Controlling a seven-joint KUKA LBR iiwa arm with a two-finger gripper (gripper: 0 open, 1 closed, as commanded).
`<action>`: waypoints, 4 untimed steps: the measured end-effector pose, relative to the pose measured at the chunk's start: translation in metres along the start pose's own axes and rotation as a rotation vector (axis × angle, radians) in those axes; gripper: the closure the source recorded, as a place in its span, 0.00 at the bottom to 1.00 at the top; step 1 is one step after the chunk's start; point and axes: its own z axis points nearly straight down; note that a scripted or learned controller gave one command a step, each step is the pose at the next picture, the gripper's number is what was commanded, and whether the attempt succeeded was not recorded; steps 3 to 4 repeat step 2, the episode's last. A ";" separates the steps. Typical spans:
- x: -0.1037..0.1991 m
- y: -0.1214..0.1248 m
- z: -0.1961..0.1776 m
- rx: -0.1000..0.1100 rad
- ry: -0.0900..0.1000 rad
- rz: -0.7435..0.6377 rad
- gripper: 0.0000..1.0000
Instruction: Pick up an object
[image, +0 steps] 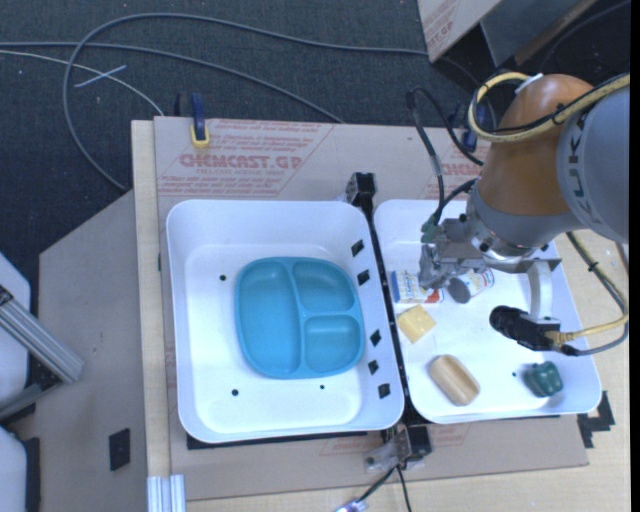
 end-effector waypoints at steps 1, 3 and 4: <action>0.045 -0.001 -0.001 -0.001 -0.001 0.001 1.00; 0.099 0.016 -0.005 -0.005 -0.001 0.000 1.00; 0.099 0.016 -0.005 -0.005 -0.001 0.000 1.00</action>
